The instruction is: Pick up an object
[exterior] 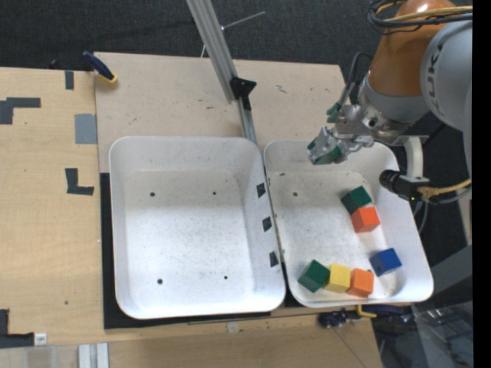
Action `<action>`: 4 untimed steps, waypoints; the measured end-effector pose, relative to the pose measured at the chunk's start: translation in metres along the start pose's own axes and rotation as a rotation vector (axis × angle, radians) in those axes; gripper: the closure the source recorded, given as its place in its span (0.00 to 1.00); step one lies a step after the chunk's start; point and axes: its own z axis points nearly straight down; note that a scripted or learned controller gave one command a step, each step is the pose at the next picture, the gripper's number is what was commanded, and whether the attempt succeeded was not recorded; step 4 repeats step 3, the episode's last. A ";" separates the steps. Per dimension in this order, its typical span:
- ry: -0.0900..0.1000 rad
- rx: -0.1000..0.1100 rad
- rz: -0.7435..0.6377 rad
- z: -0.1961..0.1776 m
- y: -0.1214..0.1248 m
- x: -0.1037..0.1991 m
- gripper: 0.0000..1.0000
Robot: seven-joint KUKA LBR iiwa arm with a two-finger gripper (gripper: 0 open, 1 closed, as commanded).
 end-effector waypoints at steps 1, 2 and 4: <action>-0.001 0.000 0.000 0.001 0.024 0.057 1.00; -0.001 0.000 0.001 -0.001 0.037 0.109 1.00; -0.001 0.001 0.000 0.005 0.052 0.167 1.00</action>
